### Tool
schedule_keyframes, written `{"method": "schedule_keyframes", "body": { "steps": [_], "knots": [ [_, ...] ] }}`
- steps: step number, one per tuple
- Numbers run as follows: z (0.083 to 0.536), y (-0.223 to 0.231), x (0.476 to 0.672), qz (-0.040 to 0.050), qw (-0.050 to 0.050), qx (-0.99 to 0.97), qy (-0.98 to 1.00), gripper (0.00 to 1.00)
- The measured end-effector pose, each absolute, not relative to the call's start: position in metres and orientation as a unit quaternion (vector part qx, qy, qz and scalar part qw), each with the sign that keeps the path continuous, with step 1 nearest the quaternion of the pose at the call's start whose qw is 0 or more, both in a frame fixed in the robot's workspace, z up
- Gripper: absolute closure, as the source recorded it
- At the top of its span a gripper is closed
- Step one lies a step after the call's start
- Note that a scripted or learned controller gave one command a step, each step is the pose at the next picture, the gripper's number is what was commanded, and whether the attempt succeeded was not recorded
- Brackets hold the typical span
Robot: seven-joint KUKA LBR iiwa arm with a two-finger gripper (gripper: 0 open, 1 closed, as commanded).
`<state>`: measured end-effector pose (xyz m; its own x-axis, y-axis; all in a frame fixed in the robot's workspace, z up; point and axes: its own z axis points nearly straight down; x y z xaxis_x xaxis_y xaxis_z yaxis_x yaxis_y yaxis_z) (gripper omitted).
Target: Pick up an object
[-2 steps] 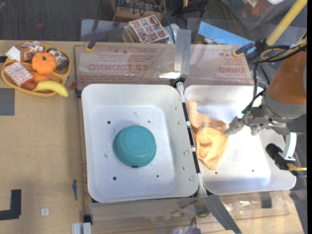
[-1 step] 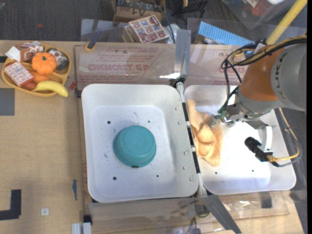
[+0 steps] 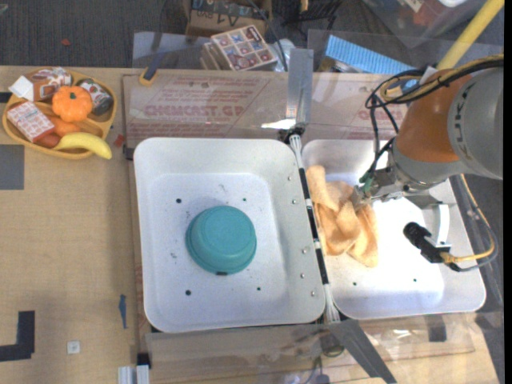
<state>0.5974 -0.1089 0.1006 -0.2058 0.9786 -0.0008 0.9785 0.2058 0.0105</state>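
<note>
**Arm low over the cloth, nothing lifted yet**

Two shallow white bins sit side by side on a cluttered wooden bench, with a cardboard sheet along their far edge and boxes beyond it. From the right, the arm [image 3: 448,126] reaches into the right bin [image 3: 416,294], and its gripper [image 3: 366,192] is down at the upper right edge of an orange cloth [image 3: 346,222]. Whether that hand is released or clenched on the fabric I cannot tell; its tips are too small and dark against the folds.

As I judge it, the pick is at the approach-or-grasp stage. The cloth lies crumpled on the bin floor along the left wall, so securing it and raising it clear remain to be done.

In the left bin [image 3: 160,166], a teal bowl [image 3: 222,239] rests upside down near the middle. At the bench's far left corner, a yellow dish [image 3: 16,126] carries toy food, including a small pumpkin [image 3: 73,103] and a banana [image 3: 84,143].
</note>
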Motion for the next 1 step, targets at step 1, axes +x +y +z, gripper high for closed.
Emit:
{"method": "schedule_keyframes", "body": {
  "steps": [1],
  "knots": [
    [0.184,-0.0711,0.6281,-0.0006,0.0,0.517,0.856,1.0]
  ]
}}
